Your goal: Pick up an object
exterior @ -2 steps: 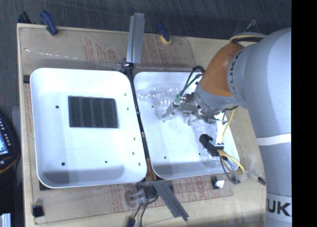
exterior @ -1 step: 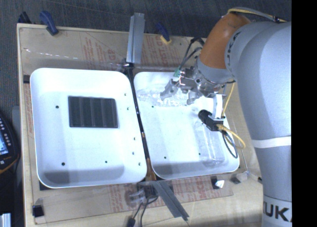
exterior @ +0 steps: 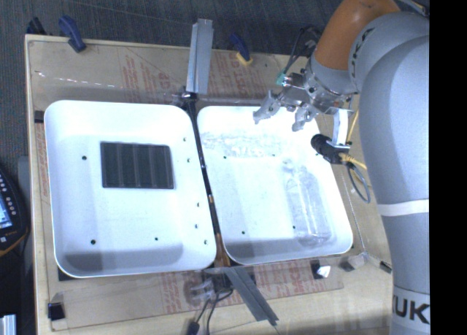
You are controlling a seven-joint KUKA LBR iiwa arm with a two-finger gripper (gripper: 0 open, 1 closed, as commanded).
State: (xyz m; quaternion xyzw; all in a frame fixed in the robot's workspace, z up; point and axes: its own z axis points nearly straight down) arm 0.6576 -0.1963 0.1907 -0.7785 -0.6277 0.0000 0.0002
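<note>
Gripper fingers [exterior: 281,111] hang spread apart with nothing between them, over the far edge of the right bin [exterior: 241,246]. A clear plastic bottle [exterior: 306,206] (faint against the white floor) lies inside that bin, toward its near right corner, well apart from the gripper. Beside the right bin, the left bin [exterior: 66,180] holds a dark ribbed rectangular block [exterior: 137,165].

Grey arm [exterior: 394,107], orange band, white ring, black cables.
</note>
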